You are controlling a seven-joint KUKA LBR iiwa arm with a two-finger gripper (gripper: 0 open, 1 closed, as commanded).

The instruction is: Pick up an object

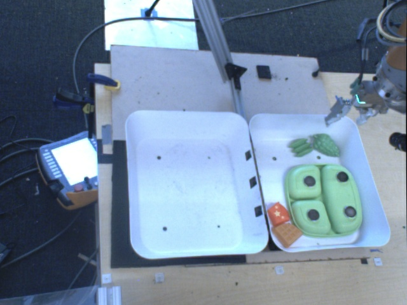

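Above right bin (375,189) corner, spread-fingered gripper (350,111).

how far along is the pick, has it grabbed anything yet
Nothing looks picked yet. The gripper is open above the right bin's far right corner, nothing between its fingers. The green leafy toy, green tray, red block and orange cracker-like piece all lie in that bin. Left to do: descend on one, close and lift.
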